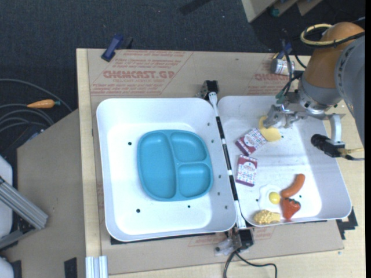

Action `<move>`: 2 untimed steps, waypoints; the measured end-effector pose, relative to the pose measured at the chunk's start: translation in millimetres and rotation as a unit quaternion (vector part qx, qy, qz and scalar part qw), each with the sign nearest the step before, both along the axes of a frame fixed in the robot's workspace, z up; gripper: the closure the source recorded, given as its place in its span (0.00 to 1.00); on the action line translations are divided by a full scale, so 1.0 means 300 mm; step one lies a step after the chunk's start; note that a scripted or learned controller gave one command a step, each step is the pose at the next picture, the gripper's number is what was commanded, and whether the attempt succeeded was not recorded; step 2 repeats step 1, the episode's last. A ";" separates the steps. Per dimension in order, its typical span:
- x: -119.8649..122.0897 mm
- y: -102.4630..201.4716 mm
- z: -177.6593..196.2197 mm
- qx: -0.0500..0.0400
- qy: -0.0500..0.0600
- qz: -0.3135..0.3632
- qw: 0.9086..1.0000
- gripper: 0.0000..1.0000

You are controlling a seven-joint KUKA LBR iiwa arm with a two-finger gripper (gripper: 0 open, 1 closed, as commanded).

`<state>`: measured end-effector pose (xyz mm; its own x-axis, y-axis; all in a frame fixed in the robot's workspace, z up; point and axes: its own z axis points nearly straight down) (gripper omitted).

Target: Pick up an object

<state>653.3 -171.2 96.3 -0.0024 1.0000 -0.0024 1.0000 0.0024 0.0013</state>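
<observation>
My gripper (279,117) hangs over the far part of the right bin (324,172), at the end of the grey arm with its orange band (327,51). Just in front of it and slightly left lies a small yellow toy fruit (270,134); whether they touch I cannot tell. Two red-and-white packets lie nearer the middle divider, one (251,141) beside the fruit and one (246,171) below it. At the bin's near end sit a fried egg (269,197), an orange sausage (293,185), a red pepper piece (290,208) and a yellow corn piece (266,216).
The left bin (116,155) holds a blue divided plate (174,164). A black handle-like part (327,145) juts in over the right bin's right side. Clips (210,89) join the bins at the far end. Cables lie off the bench to the left.
</observation>
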 end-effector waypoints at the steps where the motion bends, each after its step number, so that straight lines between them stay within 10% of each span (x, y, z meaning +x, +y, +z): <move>1: -0.118 0.091 0.356 0.001 -0.001 0.000 1.000 1.00; 2: -0.118 0.091 0.356 0.001 -0.001 0.000 1.000 1.00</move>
